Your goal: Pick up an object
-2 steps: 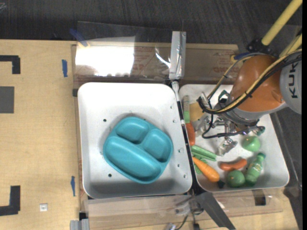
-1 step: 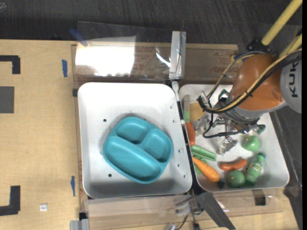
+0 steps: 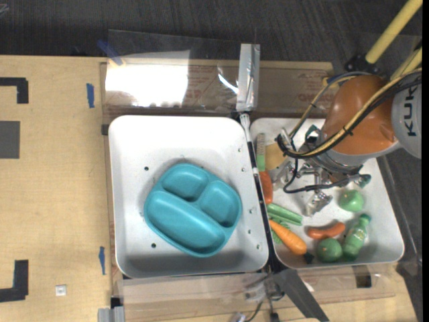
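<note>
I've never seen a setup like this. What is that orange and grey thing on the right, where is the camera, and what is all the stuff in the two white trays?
The camera sits above the bench, looking down at a slant. The grey and orange thing is a robot arm reaching in from the right; its gripper hangs low over the right bin. Whether it holds anything can't be told from here. That bin contains toy food: an orange carrot, a green bean pod, a red-orange piece and several green pieces, including a round one. The left bin holds a teal divided plate.
</note>
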